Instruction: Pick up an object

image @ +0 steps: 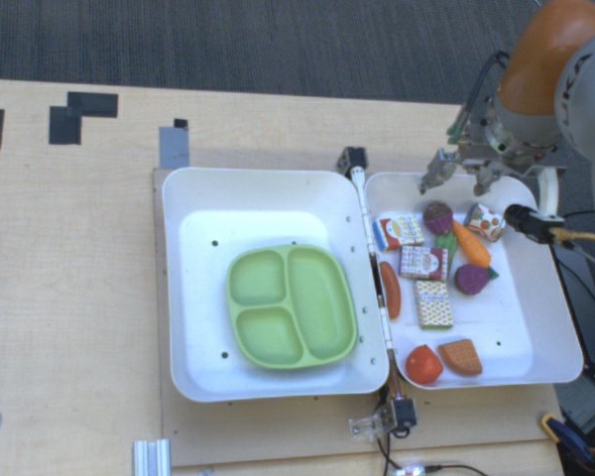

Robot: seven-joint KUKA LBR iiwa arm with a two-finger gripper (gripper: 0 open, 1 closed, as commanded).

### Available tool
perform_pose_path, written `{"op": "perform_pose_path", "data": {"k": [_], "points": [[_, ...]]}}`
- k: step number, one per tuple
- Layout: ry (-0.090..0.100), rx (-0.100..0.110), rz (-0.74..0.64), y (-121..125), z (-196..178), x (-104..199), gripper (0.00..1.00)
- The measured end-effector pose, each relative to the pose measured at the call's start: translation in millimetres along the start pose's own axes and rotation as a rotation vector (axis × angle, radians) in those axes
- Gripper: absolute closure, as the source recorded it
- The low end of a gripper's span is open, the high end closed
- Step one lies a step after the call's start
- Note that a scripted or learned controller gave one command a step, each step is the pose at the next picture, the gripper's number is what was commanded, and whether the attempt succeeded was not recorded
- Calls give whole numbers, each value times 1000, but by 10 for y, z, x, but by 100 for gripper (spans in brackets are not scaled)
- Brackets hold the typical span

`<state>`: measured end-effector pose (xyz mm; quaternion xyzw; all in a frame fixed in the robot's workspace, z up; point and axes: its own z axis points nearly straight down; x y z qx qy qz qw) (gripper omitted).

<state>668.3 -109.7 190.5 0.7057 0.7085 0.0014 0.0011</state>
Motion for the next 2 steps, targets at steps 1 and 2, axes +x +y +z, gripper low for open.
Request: {"op": "perform_pose_path", "data": {"k": [1,2], "points": [[0,-1,1,-887,973,20,0],[0,-4,1,-876,867,27,100]]}}
